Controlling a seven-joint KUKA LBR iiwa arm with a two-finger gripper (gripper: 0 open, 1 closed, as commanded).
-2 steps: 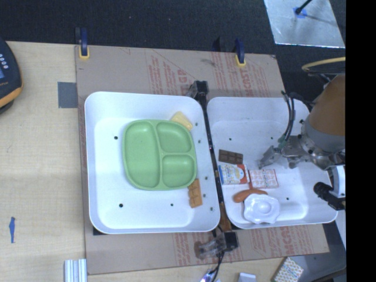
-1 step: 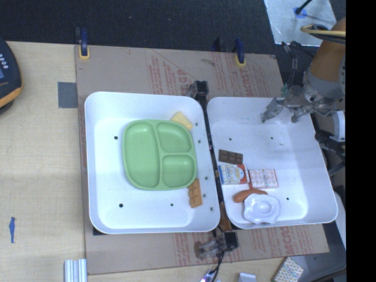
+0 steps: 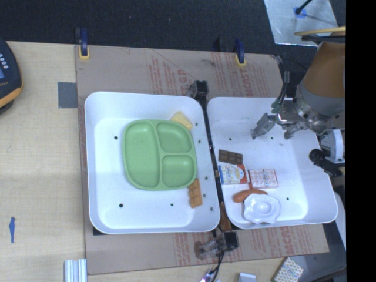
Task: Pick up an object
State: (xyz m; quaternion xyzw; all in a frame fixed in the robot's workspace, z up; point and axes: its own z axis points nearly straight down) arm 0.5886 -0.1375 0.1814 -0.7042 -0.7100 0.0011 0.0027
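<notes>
My gripper (image 3: 275, 129) hangs over the upper part of the right bin (image 3: 317, 213), its two fingers (image 3: 259, 128) spread open with nothing between them. Below it in that bin lie a brown chocolate bar (image 3: 230, 156), a small printed carton (image 3: 232, 173), a pink and white packet (image 3: 263, 178), an orange sausage (image 3: 249, 194) and a white fried egg toy (image 3: 260, 208). The chocolate bar is the nearest, down and to the left of the fingertips. All these things rest on the bin floor, apart from the gripper.
The left bin (image 3: 103, 216) holds a green divided plate (image 3: 160, 153), a yellow piece (image 3: 182, 120) at the plate's upper right, and a brown cracker (image 3: 195, 192) at its lower right. The bins' shared rim (image 3: 210, 151) runs between them. A black clamp (image 3: 200, 88) sits at its top.
</notes>
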